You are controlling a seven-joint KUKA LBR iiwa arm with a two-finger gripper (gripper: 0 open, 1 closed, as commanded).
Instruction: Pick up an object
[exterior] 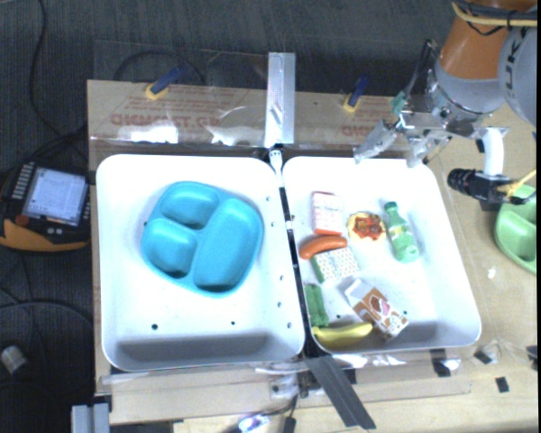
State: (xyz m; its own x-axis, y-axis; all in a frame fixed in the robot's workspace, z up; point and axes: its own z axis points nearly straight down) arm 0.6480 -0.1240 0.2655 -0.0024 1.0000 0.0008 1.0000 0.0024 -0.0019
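Hovering over the far rim of the right bin (451,233), the gripper (392,144) looks poised for a descent, its fingers spread apart with nothing between them. Candidates cluster below and to its left: a green bottle (400,231), a sausage (323,244), a banana (343,334) and small cartons, loosely scattered so each can be singled out. The left bin (117,314) keeps just a blue divided tray (203,234).

Both white bins (433,318) look like smooth, slightly glossy plastic. The blue divided tray (203,234) is plastic with a soft sheen. The green bottle (399,231) shines like plastic, the banana (343,334) looks matt. The bench (126,106) edge reads as brown cardboard under clear glossy film, the floor (54,52) as rough dark carpet
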